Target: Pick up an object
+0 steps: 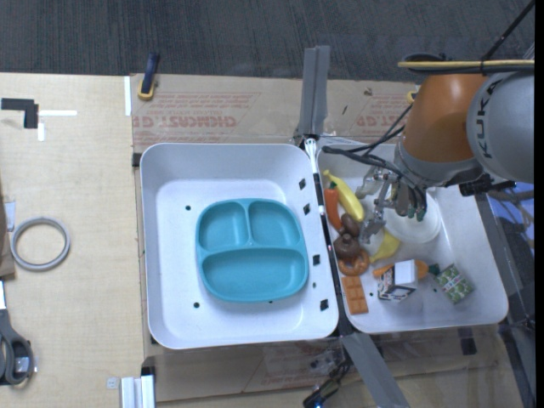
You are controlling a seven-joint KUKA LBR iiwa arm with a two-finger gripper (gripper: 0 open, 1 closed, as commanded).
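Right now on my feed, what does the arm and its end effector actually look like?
The arm is grey with black KUKA lettering, and an orange band sits above the wrist. Black cables run to the wrist. The end effector is a small metallic assembly with greenish parts, over the right bin.

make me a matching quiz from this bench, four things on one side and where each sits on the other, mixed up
Things:
1. blue divided plate
2. banana
3. roll of tape
4. scissors

Places:
A. right bin, near the divider
B. bench, lower left corner
C. middle of the left bin
D. bench, left of the bins

Pairs: 1-C, 2-A, 3-D, 4-B
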